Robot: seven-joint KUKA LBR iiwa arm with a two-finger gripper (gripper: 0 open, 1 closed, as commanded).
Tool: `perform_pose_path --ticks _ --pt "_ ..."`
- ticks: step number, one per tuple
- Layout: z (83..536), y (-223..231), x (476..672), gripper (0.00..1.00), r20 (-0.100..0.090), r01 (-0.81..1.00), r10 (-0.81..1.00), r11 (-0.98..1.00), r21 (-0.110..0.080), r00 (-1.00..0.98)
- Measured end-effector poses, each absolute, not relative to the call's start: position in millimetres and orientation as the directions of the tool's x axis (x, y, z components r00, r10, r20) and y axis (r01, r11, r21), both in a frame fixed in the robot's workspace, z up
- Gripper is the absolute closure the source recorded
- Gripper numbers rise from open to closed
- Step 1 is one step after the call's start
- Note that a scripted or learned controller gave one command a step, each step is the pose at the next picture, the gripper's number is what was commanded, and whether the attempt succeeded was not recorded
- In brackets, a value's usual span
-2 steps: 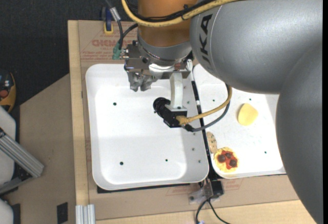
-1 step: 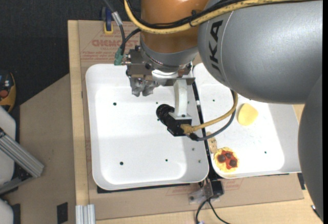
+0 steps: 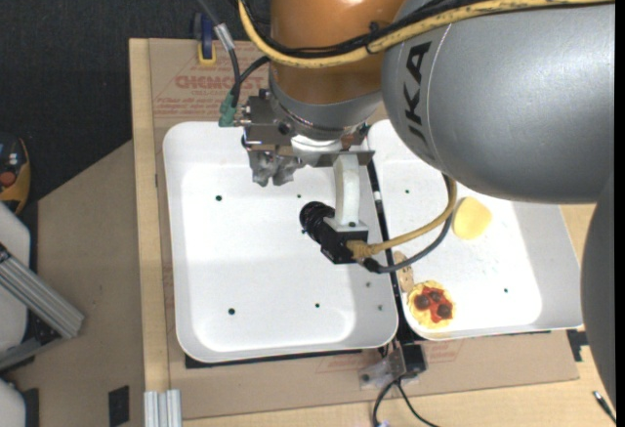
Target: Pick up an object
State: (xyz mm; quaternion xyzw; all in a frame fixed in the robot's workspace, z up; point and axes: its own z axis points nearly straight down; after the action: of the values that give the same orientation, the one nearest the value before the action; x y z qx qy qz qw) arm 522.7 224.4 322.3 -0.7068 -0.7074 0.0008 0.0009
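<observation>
– Upper centre: what hangs over the left bin [image 3: 225,249]?
– That is the gripper [image 3: 274,167], pointing down above bare floor. How far it is open cannot be told, and nothing shows in it.
– And the objects?
– One yellow piece [image 3: 472,218] and one red piece [image 3: 432,303] lie right of centre in the right bin [image 3: 513,259], well apart from the gripper. A pick likely requires crossing over first.
</observation>
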Motion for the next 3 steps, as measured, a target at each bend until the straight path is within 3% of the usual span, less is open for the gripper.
perform_pose_path --ticks 1,3 --pt "318 225 486.8 1.00 -0.001 1.000 1.000 0.002 -0.005 -0.002" --pt "343 224 479.4 1.00 0.001 1.000 1.000 0.001 0.002 -0.001"
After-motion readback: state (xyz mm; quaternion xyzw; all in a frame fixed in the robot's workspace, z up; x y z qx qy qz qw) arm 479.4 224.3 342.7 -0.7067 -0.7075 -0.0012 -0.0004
